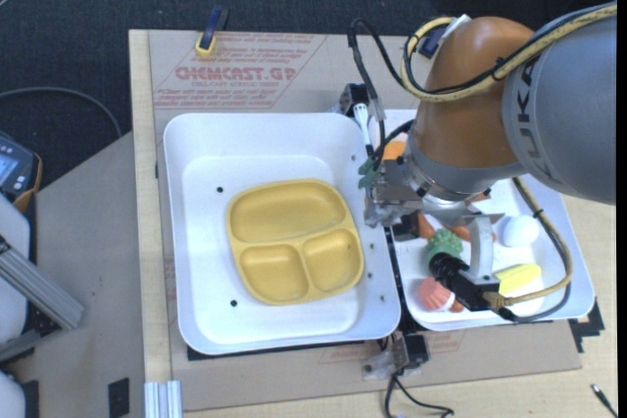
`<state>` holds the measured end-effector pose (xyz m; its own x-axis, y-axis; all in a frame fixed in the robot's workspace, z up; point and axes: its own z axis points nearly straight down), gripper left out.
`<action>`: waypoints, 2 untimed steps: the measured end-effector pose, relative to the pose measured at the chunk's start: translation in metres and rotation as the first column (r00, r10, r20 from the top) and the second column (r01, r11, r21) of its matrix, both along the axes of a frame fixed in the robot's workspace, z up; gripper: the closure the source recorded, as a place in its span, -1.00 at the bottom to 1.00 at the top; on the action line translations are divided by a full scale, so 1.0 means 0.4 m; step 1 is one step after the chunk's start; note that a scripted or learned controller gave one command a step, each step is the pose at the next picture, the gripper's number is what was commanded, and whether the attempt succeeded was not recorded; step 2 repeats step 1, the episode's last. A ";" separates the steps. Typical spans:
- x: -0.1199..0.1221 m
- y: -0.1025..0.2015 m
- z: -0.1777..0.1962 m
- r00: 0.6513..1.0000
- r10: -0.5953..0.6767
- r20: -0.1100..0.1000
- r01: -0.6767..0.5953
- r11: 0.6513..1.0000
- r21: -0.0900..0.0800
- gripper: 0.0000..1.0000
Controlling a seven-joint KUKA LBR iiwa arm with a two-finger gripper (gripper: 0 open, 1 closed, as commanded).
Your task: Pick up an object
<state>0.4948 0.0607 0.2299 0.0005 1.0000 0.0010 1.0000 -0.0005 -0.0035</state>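
My gripper (390, 207) hangs low over the left edge of the right bin (578, 294), close to the wall between the two bins, and the arm's big orange and grey wrist hides most of it. Around it in the right bin lie small toy foods: an orange piece (394, 150) just behind it, a green piece (449, 241), a carrot-like orange piece (428, 226), a red and pink piece (434, 294), a white egg shape (518, 231) and a yellow piece (520, 278). No object can be seen held in the gripper.
The left bin (191, 210) holds a yellow divided tray (292, 238). Black cables loop around the wrist and across the right bin. A small blue and yellow clip (210, 32) lies on the board behind the bins.
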 end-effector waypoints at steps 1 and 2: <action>0.010 0.015 -0.012 1.000 0.001 0.001 -0.001 1.000 0.000 1.00; 0.010 0.015 -0.012 1.000 0.001 0.001 -0.001 1.000 0.000 1.00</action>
